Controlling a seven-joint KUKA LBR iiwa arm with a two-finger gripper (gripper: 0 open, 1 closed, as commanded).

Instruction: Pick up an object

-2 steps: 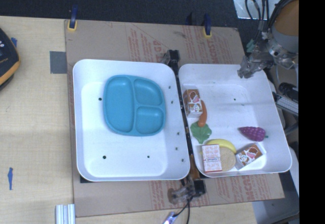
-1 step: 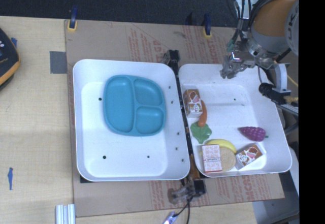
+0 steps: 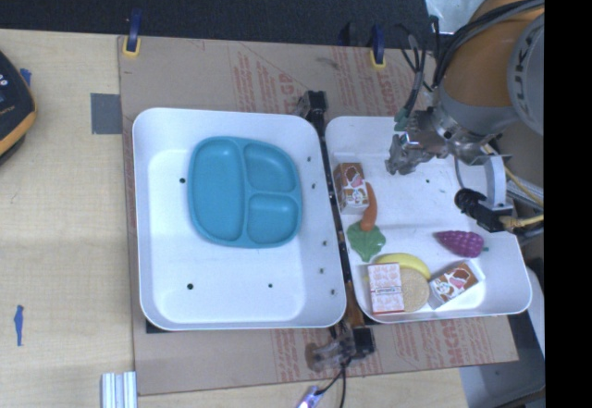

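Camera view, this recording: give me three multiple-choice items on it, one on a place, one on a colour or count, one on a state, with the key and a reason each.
1. Where does the blue divided plate lie?
A. in the left bin
B. in the right bin
C. on the bare bench

2. What colour is the toy grape bunch?
A. yellow
B. purple
C. white

3. How does the gripper stand to the items in the right bin?
A. gripping the carrot
B. lifting the grapes
C. over bare bin floor, away from them

Key: 1 A, the blue divided plate rests in the left bin. 2 B, the toy grape bunch is purple. 3 C, the gripper hangs over bare floor of the right bin, with the carrot lower left of it.
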